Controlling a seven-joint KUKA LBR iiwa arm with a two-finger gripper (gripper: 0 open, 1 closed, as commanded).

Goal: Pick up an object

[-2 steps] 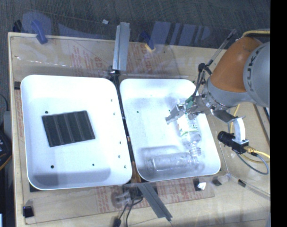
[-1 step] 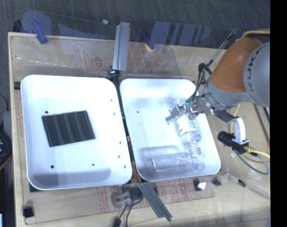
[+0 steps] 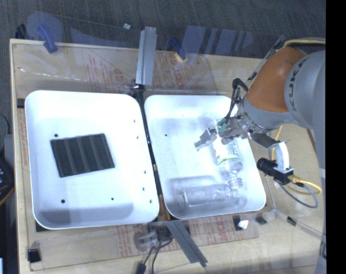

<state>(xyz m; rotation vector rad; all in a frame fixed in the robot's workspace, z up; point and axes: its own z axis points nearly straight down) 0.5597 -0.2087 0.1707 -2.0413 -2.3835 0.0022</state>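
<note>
Right bin: arm bent low (wrist inward), above bottle.

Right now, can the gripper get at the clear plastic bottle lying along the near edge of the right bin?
Probably yes. The gripper hangs over the right white bin, and the clear plastic bottle lies uncovered below it. A second clear bottle lies alongside, close enough that it might crowd the approach.

Bright even overhead light, white bins glaring, slightly soft
</note>
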